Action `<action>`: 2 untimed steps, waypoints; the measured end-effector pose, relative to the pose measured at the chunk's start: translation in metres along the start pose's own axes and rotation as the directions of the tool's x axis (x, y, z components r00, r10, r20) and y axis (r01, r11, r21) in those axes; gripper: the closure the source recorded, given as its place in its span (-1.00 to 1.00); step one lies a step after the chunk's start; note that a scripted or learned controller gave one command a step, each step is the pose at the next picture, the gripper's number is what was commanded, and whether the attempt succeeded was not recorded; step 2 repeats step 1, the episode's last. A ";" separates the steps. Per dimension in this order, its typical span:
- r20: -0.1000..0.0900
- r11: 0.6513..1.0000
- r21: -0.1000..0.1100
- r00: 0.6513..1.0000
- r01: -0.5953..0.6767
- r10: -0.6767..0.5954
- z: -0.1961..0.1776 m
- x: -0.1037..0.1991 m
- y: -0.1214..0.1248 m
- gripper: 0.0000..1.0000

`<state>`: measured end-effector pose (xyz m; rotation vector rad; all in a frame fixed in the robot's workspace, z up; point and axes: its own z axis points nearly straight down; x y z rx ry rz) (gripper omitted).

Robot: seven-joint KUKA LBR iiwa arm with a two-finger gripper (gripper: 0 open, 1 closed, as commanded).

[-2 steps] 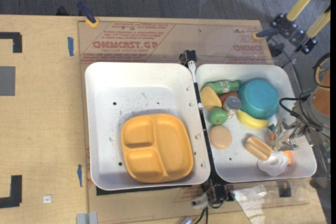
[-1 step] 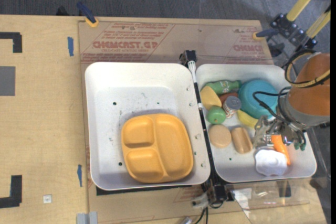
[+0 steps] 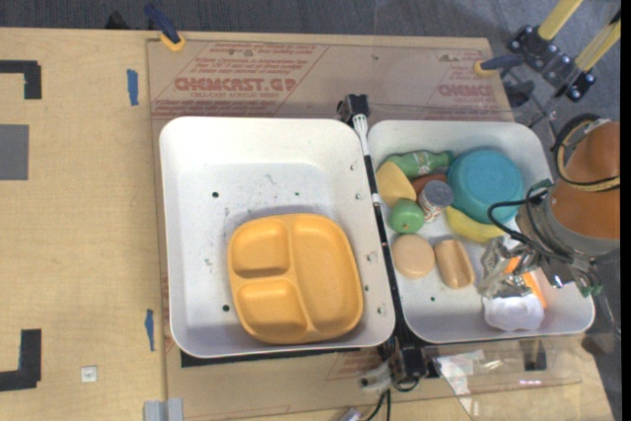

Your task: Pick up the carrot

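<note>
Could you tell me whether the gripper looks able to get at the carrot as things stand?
Probably yes. The gripper sits low in the right bin, right beside the carrot, whose orange end shows at its side. A white object lies close below and may crowd the grasp.

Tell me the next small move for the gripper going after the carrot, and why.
Probably a short drop straight down, then close. The gripper hangs low in the right bin, just left of the orange carrot, which lies against a white object near the bin's front right corner. Nothing shows the carrot gripped, so a slight shift toward it would likely help first.
</note>
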<state>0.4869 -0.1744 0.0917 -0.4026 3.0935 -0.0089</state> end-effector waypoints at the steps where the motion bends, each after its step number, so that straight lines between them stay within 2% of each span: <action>1: -0.004 0.998 -0.009 0.998 0.064 -0.064 -0.068 -0.045 0.080 1.00; 2: -0.004 0.998 -0.009 0.998 0.064 -0.064 -0.068 -0.045 0.080 1.00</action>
